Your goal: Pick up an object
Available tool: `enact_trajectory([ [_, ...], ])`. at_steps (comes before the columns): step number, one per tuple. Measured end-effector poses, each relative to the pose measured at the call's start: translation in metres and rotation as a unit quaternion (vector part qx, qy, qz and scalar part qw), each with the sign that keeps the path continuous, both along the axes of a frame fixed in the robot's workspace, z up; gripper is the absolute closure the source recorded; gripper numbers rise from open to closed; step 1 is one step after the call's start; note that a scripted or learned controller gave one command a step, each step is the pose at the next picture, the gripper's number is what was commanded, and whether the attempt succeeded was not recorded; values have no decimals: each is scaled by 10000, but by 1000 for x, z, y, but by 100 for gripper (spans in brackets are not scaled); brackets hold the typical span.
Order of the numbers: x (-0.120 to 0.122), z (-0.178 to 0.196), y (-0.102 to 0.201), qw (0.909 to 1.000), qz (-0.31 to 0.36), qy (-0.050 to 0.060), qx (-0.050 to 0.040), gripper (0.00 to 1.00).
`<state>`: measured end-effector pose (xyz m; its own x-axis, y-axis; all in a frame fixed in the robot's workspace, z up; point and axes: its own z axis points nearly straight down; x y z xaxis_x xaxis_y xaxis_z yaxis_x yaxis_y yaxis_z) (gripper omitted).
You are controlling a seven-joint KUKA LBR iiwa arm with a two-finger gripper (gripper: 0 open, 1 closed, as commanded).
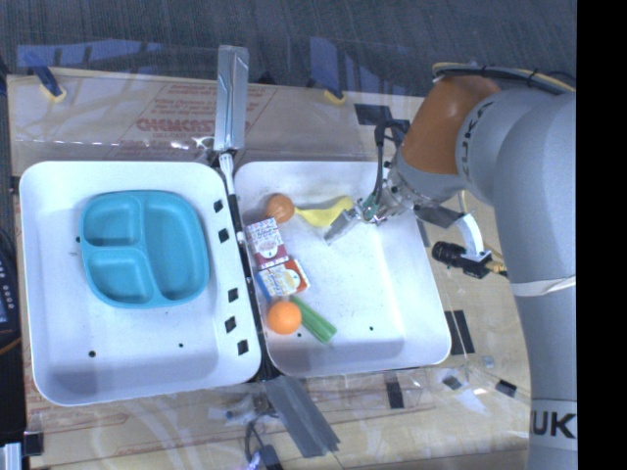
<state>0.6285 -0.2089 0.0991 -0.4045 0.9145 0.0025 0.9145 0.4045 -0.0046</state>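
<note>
Two shallow white plastic bins sit side by side on the bench. The left bin point(59, 360) carries a light-blue plastic divided plate point(144, 248) with three compartments, lying nearer its far edge and left side.

The right bin point(411, 331) holds the loose things, all gathered toward its left edge. A small orange ball point(280, 208) lies near the far-left corner, and a yellow banana-shaped toy point(325, 211) lies just beside it toward the bin's middle. Along the left edge sit two small red-and-white cartons point(271, 256), one touching the other. Near the front-left corner is a second, brighter orange ball point(284, 317), with a green stick-shaped piece point(317, 323) touching it on the side away from the edge.

The grey arm with its orange band point(441, 130) reaches over the right bin's far edge. Its gripper point(345, 223) hangs low at the banana toy's right end — the dark fingers overlap that end, but whether they are parted or closed, or have hold of the toy, I cannot tell.
</note>
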Motion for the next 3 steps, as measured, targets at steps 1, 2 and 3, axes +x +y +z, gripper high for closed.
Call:
enact_trajectory([
  [1, 29, -8, 8, 9973, 729, -22, -1, 0],
  [2, 30, -7, 0, 9993, 369, -39, -10, 0],
  [3, 29, -8, 1, 9999, 123, -23, -4, 0],
])
